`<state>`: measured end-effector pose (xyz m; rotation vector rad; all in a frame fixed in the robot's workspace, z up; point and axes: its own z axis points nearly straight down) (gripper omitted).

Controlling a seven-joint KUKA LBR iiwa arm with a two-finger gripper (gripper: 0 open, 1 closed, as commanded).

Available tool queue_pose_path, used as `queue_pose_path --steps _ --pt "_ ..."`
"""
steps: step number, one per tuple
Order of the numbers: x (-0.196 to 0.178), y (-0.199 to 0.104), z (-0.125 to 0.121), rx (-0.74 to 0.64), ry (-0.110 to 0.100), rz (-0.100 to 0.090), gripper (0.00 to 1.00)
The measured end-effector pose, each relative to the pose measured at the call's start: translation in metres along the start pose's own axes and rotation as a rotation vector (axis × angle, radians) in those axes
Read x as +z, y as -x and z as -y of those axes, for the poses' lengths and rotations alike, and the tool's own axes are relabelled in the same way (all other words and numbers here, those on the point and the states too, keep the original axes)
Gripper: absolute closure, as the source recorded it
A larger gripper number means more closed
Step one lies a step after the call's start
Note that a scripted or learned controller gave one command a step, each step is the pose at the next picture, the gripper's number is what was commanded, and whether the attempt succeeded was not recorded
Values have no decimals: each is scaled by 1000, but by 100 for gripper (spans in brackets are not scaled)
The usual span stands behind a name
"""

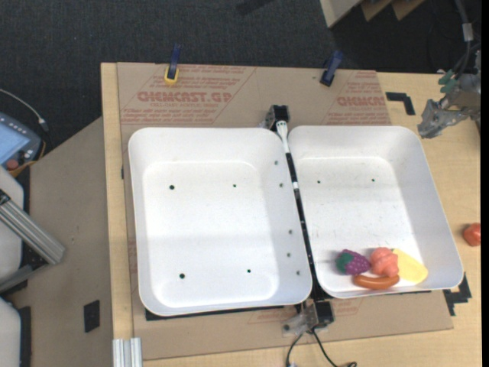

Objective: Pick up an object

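In right bin [428,174] near corner: toys [378,267] clustered (rim close).

Fixed overhead camera (slanted) over both bins [137,205].

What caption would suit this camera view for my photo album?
Toy foods cluster in the near corner of the right white bin, while the robot's gripper waits beyond its far right corner, beside the left bin.
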<state>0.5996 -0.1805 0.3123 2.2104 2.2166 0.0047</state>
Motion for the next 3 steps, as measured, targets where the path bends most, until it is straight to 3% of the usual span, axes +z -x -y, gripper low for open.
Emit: queue_pose_path --steps 2,3 --pt "-21 0 -2 -1 7 5 100" --pt "-22 44 -1 3 -6 -3 100"
